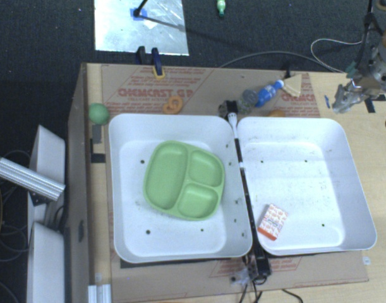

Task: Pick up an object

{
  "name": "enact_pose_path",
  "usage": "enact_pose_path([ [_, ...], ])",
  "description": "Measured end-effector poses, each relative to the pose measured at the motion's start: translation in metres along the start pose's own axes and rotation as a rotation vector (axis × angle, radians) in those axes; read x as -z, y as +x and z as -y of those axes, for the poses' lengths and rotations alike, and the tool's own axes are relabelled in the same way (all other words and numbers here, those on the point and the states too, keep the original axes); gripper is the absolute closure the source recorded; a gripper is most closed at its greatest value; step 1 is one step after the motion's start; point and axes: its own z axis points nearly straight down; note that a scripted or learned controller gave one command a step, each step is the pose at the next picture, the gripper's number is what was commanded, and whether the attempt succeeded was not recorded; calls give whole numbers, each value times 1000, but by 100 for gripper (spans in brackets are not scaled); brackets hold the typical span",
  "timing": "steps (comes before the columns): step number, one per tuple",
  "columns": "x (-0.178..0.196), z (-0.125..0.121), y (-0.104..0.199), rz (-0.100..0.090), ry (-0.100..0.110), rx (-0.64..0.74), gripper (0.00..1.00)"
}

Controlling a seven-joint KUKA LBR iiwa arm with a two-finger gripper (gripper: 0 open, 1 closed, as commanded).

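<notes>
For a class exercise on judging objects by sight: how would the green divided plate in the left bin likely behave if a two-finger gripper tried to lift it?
The green divided plate looks like moulded plastic, so probably stiff and light. It lies flat in the left bin, so it is unlikely to roll or tip. Its wide, shallow form leaves mainly the thin rim to pinch, and a smooth surface may slip.

I have one fixed camera, mounted above the bench point(199, 87) and looking down at a slant. It stands far enough back that both white bins fit whole, the left bin point(126, 169) and the right bin point(344, 169). Beyond the bench's far edge I also see dark floor, and a strip of floor left of the bench.
</notes>
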Motion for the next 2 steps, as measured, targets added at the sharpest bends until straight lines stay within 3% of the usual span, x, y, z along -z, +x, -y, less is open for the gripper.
enact_pose_path([
  [2,3,0,1,0,0,2,100],
])
